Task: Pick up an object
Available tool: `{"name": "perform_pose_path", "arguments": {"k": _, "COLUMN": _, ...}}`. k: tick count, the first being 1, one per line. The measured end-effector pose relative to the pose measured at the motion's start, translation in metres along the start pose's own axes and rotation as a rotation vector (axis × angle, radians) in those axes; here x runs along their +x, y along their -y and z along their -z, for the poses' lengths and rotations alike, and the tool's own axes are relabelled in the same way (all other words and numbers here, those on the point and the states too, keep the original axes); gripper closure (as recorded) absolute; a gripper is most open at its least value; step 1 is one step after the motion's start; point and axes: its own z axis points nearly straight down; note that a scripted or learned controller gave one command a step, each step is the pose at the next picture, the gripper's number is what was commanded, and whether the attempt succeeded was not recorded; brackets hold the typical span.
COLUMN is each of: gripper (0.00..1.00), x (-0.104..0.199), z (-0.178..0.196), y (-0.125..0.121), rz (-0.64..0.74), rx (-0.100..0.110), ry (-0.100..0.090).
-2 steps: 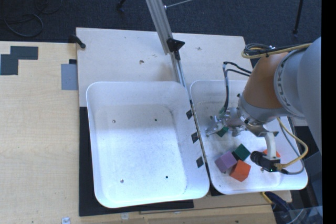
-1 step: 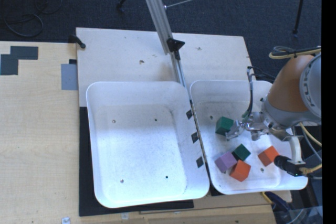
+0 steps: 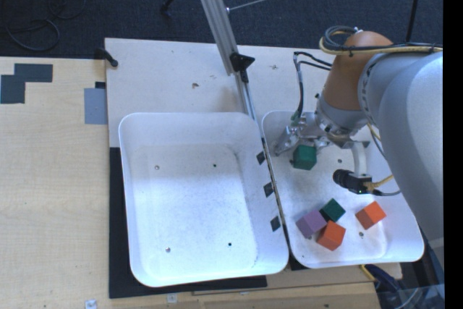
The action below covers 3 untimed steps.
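**Green cube at gripper, right bin — handling notes**

Gripper (image 3: 298, 145) sits over far-left part of right bin (image 3: 405, 251), w/ a green cube (image 3: 304, 157) just below/at the fingers. Cube looks to be between the fingers, poss. off the floor, but view is too slanted to confirm a grip or lift; finger state: can't tell.

Handling (judgement): cube reads as small, rigid, light, prob. foam or wood, w/ matte faces, so not slippery, not fragile. Best hold = two opposite flat faces, fingers square to them, centred; a corner pinch would likely twist it out.

Other candidates, near end of same bin: dark green cube (image 3: 333, 210), purple cube (image 3: 312, 223), orange cube (image 3: 331, 235), all three touching or nearly so, awkward for finger clearance. Second orange cube (image 3: 370, 214) stands apart to the right, easier.

Left bin (image 3: 134, 128): nothing to note.

Writing/labels: none legible on cubes, bins or arm.
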Motion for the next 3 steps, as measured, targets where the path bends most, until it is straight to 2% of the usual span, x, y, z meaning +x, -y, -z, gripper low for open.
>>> {"name": "perform_pose_path", "arguments": {"k": 1, "gripper": 0.0, "x": -0.03, "z": 0.001, "y": 0.04, "rz": -0.01, "rx": 0.007, "ry": 0.001}}
{"name": "perform_pose_path", "arguments": {"k": 2, "gripper": 1.0, "x": -0.029, "z": 0.01, "y": 0.039, "rz": -0.007, "rx": 0.008, "ry": 0.001}}
{"name": "perform_pose_path", "arguments": {"k": 3, "gripper": 1.0, "x": 0.068, "z": 0.105, "y": 0.002, "rz": 0.001, "rx": -0.003, "ry": -0.002}}
